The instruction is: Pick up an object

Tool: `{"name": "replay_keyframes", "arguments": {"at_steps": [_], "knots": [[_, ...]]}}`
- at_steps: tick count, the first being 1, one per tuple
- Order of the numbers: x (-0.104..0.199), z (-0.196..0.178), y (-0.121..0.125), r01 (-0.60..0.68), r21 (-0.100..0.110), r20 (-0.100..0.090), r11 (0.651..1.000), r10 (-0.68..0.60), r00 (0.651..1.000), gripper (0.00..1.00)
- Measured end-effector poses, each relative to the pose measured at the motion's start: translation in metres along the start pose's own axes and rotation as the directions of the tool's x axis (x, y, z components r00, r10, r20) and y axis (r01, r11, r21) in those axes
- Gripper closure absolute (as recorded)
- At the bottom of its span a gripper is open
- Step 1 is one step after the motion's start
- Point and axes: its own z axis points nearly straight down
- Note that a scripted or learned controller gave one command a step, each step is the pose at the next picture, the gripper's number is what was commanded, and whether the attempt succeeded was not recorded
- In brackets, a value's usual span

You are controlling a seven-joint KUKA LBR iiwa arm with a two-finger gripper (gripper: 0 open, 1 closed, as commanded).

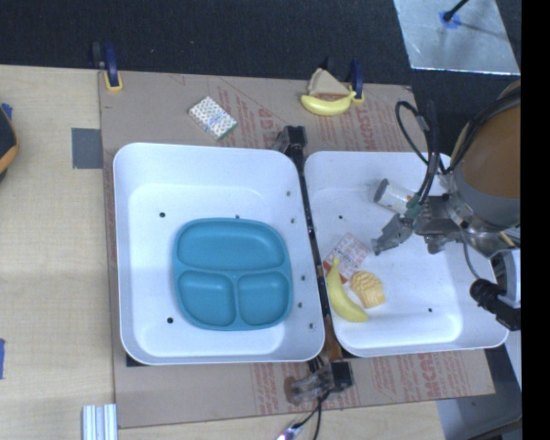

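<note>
Camera view:

- Arm (490, 168): grey with an orange band, seen entering from the right above the right bin (440, 333).
- Gripper (387, 220): positioned over the middle of the right bin, pointing left; two dark fingers are seen spread apart, one upper and one lower, with nothing between them, so the hand is released.
- Banana (342, 296): yellow, lying at the left edge of the right bin, near its lower corner, below and left of the gripper, apart from it.
- Small orange-yellow item (368, 289): resting just beside the banana on its right; its kind cannot be told.
- Clear patterned packet (349, 252): lying just above the banana.
- Left bin (137, 200): white, holding a blue divided plate (231, 272) with three compartments.
- Second banana (325, 104): placed outside the bins on the cardboard, beyond the right bin, with a sandwich-like piece (328, 83) behind it.
- Patterned packet (212, 116): lying on the cardboard beyond the left bin.
</note>
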Motion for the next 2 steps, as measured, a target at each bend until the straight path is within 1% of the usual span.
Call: {"name": "replay_keyframes", "arguments": {"at_steps": [1, 2], "knots": [[0.000, 0.080, 0.001, 0.000, 0.001, 0.001, 1.000, 0.000, 1.000, 0.00], [-0.009, 0.128, 0.002, 0.002, -0.003, -0.002, 1.000, -0.002, 1.000, 0.00]]}}
